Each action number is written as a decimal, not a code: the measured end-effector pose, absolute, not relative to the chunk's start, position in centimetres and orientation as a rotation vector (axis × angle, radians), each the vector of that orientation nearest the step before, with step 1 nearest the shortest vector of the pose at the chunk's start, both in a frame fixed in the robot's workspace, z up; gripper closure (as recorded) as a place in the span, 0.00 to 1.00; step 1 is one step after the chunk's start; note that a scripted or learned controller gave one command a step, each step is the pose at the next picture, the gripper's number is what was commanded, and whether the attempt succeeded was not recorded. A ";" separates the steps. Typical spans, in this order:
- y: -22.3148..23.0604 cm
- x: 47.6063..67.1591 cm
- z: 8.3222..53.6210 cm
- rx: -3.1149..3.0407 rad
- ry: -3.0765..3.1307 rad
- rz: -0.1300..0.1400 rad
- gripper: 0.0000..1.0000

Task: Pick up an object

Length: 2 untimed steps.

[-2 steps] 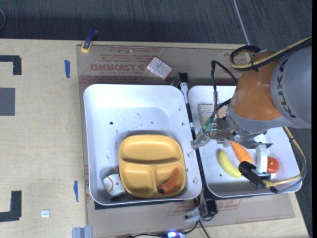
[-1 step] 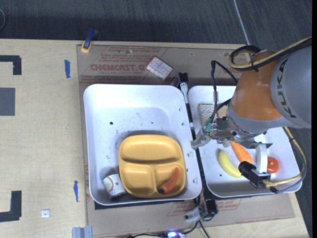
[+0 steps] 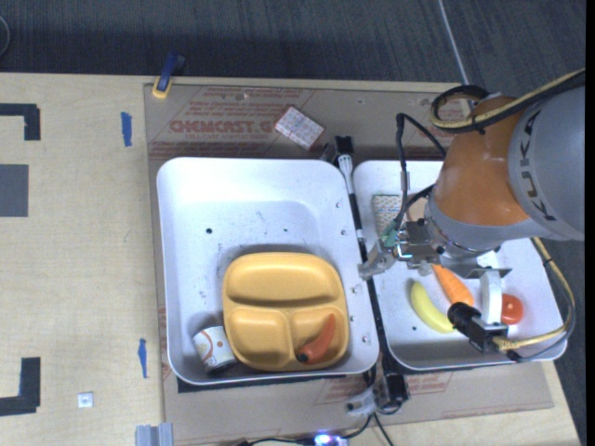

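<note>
I see a brown cardboard sheet (image 3: pixel 232 119) with red print under two shallow white plastic bins (image 3: pixel 186 212), a small patterned card (image 3: pixel 298 126) lying on it, and blue tape marks (image 3: pixel 126 128) on the pale wooden bench (image 3: pixel 65 277) beside.

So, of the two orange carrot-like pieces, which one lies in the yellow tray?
The darker orange piece, in the yellow tray of the left bin. The brighter carrot lies beside the banana.

Both bins (image 3: pixel 186 240) are white. The left bin holds a yellow divided tray (image 3: pixel 279 305) containing a red-orange pepper (image 3: pixel 319 339), with a white, orange-marked cup (image 3: pixel 213 346) beside it. The right bin holds a yellow banana (image 3: pixel 429 307) and an orange carrot (image 3: pixel 455 286).
</note>
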State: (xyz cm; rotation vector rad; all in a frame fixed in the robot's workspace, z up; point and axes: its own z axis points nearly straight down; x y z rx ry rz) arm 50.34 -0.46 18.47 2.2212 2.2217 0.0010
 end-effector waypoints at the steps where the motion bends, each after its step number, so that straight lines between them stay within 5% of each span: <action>1: -4.1 50.8 15.3 2.210 2.225 0.039 0.00; 2: -4.8 50.7 14.7 2.208 2.219 0.044 0.00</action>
